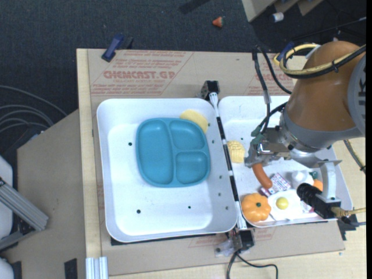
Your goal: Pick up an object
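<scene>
We judge the approach step in hand. The pincer [260, 150] hangs low in the right bin [244, 112]; we cannot tell its opening or whether it grips anything. The corn cob [235, 150] lies just beside it, the sausage [263, 176] just below. Next move: centre over one target, then close.

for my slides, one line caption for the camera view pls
KUKA arm's gripper over the right bin of toy food; blue divided plate in the left bin.
</scene>
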Motion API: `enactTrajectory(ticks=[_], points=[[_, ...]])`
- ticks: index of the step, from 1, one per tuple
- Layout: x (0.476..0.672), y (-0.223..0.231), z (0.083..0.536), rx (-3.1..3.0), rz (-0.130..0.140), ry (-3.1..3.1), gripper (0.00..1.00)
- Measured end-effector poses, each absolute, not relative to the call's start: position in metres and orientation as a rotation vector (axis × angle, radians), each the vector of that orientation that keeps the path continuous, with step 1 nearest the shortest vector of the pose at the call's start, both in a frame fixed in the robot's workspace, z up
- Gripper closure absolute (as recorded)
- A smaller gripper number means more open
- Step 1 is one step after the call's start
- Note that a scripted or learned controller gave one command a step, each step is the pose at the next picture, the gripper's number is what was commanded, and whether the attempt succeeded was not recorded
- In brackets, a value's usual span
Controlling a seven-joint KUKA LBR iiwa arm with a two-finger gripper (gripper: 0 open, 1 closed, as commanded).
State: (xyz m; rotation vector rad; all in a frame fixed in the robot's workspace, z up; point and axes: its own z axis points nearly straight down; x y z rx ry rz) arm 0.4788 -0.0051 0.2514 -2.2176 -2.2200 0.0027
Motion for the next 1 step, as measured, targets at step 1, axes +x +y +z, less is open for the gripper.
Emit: enactTrajectory(ticks=[1], points=[[0.4788, 0.0557, 0.2470, -2.218, 0.002, -2.221, 1.00]])
